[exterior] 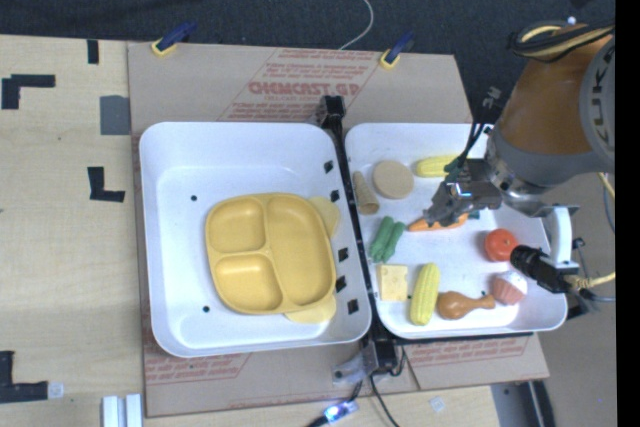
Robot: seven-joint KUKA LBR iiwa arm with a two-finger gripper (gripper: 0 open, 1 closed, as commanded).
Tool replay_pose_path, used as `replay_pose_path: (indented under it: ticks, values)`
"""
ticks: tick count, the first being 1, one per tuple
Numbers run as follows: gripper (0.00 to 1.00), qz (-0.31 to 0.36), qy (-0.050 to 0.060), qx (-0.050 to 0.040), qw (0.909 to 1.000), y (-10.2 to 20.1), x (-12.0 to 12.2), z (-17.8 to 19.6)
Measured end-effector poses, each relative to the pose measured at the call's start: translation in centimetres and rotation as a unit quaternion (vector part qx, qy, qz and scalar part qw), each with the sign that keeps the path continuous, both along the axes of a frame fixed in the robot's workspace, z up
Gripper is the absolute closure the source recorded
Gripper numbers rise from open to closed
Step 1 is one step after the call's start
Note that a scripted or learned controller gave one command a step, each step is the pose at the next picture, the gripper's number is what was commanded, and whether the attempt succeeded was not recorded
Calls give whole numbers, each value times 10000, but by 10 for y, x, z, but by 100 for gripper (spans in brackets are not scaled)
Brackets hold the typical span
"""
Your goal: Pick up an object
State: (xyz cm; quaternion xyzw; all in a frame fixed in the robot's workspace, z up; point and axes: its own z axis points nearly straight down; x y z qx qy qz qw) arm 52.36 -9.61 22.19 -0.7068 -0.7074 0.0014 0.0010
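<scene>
Nearest the camera in the right shallow white bin (pixel 560 320): brown toy drumstick (pixel 465 303), yellow corn cob (pixel 425 292), pale yellow cheese block (pixel 393 282). Next, red tomato (pixel 499 243) and green pepper (pixel 386 238). Mid-bin, two-finger gripper (pixel 447 211) down over orange toy carrot (pixel 440 225); grip on it impossible to tell. Beyond, round tan biscuit (pixel 393 179), small yellow banana (pixel 434 166). In left white bin (pixel 160 215), yellow divided plastic tray (pixel 270 250).

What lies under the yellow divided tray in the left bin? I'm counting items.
A pale yellow flat piece pokes out beneath the yellow divided tray at its lower and right edges; the tray covers the rest.
</scene>
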Motion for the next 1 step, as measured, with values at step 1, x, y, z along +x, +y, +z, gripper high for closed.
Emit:
replay_pose_path:
  ticks: [1]
  values:
    - [100, 13, -13, 5, 10000, 18, 2, 10]
